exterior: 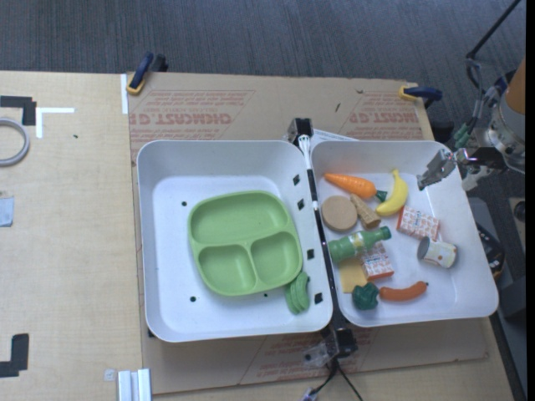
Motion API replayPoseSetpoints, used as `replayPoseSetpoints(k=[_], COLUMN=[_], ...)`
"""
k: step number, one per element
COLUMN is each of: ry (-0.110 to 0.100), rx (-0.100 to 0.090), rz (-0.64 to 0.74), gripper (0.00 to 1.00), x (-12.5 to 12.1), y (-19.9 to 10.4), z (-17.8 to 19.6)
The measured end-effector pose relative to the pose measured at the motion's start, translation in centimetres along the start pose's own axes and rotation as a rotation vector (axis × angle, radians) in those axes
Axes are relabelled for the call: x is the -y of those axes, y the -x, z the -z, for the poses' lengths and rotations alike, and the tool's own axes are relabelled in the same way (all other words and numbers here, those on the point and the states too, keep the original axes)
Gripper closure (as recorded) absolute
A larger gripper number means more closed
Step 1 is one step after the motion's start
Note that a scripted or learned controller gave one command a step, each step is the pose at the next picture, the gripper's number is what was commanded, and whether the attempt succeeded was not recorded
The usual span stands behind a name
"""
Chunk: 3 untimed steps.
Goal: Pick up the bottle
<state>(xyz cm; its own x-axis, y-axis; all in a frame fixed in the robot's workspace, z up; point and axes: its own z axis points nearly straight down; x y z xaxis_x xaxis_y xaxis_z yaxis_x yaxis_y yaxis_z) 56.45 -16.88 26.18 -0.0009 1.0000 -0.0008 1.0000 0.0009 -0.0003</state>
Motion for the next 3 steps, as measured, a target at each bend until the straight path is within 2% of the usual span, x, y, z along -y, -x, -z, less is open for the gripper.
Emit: replayPoseSetpoints(k=[1,2,3], ry=[0.000,0.000,0.000], rx=[0.001,0.000,0.000], rz=[0.001,0.034,-0.101], gripper=[1.00,1.00,1.00], x=[-0.1,4.9,6.0], y=[0.0,4.6,-2.2], z=[1.0,2.7,2.4])
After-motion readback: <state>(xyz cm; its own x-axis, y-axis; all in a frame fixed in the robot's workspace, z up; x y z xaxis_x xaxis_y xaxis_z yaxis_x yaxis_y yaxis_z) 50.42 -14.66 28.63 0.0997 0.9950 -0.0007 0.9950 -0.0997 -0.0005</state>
